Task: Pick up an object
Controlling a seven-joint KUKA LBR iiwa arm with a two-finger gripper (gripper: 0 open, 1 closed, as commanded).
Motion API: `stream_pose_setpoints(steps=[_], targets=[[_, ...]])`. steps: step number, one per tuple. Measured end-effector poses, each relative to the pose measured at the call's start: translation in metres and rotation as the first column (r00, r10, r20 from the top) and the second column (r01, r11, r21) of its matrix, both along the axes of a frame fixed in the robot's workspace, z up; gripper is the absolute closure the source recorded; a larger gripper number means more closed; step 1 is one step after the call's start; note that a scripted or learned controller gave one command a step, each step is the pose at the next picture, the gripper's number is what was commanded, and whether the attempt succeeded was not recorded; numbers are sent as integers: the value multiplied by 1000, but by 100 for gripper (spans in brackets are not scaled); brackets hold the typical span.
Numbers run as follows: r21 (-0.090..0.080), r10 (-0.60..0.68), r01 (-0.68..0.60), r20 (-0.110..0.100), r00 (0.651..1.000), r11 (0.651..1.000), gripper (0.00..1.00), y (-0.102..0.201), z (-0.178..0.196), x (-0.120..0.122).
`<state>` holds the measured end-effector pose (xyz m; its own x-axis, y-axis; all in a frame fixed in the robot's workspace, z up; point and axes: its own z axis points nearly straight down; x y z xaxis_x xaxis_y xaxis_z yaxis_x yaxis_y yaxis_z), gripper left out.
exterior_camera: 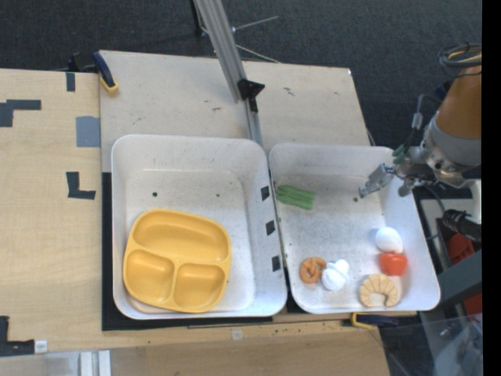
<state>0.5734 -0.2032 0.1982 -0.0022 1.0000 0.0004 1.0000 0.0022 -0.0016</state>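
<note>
The right bin (pixel 329 163) holds several small items. A green vegetable piece (pixel 295 197) lies near its left wall. Along the front lie a brown pretzel (pixel 312 269), a white garlic-like piece (pixel 336 276) and a croissant (pixel 380 290). A white egg (pixel 388 239) and a red tomato-like piece (pixel 394 263) sit by the right wall. My gripper (pixel 376 182) hovers over the bin's upper right area, above and a little behind the egg. Nothing shows between its fingers.
A yellow divided plate (pixel 178 259) lies in the left bin (pixel 188 155). A slanted metal pole (pixel 227 45) rises behind the bins. The arm's orange band (pixel 462 104) and wrist stand over the right bin's far right edge.
</note>
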Motion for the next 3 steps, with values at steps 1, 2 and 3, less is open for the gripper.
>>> stream_pose_setpoints(steps=[1,2,3], targets=[[0,0,0,0,1000,1000,0,0,0,0],[0,1,-1,-4,1000,1000,0,2,-45,4],[0,0,0,-4,1000,1000,0,10,-94,9]])
